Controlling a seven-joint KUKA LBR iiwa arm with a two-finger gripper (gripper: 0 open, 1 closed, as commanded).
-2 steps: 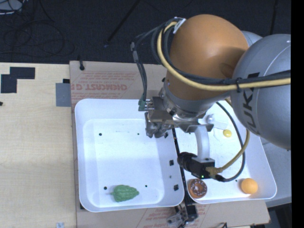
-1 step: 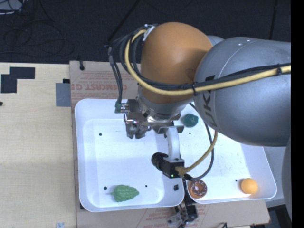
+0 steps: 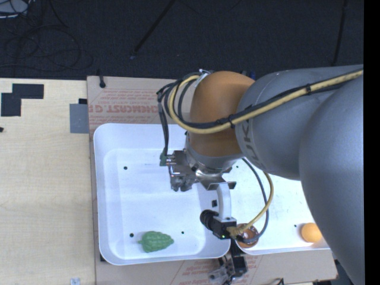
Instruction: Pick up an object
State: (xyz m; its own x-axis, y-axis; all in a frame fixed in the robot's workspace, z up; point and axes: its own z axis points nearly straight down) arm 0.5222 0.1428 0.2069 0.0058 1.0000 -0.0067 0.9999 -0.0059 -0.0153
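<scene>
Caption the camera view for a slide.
KUKA arm's claw hovers over left bin; green object lies near its front, orange ball in right bin.

Black cables [image 3: 35, 16] are lying on the dark floor across the upper left of the frame, while a wooden bench [image 3: 41, 183] is filling the left side.

A green lump [image 3: 157, 241] and orange ball [image 3: 310, 233] lie in white bins [image 3: 113, 177].

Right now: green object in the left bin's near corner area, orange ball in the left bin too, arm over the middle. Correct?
Not quite. The camera view shows the orange ball in the right bin, not the left. The green object does lie in the left bin, near its front edge, with the arm over the middle.
</scene>
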